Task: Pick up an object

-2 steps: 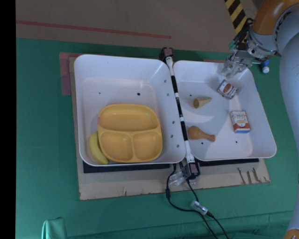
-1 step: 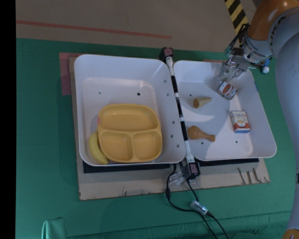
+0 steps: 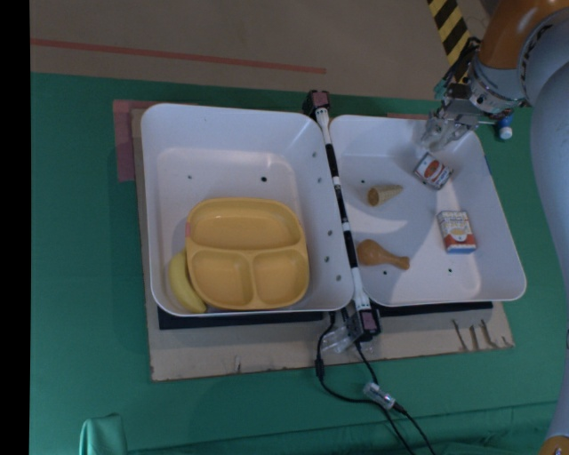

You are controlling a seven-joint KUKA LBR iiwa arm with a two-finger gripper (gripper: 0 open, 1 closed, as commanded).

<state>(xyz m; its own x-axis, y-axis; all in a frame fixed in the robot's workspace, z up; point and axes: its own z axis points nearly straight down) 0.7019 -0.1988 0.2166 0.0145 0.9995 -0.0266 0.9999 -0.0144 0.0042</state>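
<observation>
— From here at the front of the bench, what do you see first?

— Nearest me, a loose cable [image 3: 378, 395] trails over the green cloth [image 3: 80, 267]. Behind it are the two bins. The left bin [image 3: 222, 133] holds a yellow divided tray [image 3: 247, 252] with a banana [image 3: 182, 284] lying against the tray's left edge.

— And the right bin [image 3: 498, 267]?

— Closest in it is a toy drumstick [image 3: 380, 255], brown and glossy. A little further back on the right lies a small carton [image 3: 456, 231], white and red with an orange picture on its face; the print is too small for me to read. Then an ice-cream cone [image 3: 383, 194], lying on its side toward the bin's middle. Furthest back is a small can [image 3: 432, 170], tipped over, with a red and white label whose writing I can't make out either.

— Where's the hand?

— The gripper [image 3: 442, 133] hangs over the far right corner of that bin, just above the can and close to it. Its fingers [image 3: 432, 131] point down with a slight gap between them, and nothing sits in that gap. I can't tell whether they touch the can; it looks to be lying free on the bin floor.

— The arm?

— Grey with an orange band [image 3: 520, 27], coming in from the right.
</observation>
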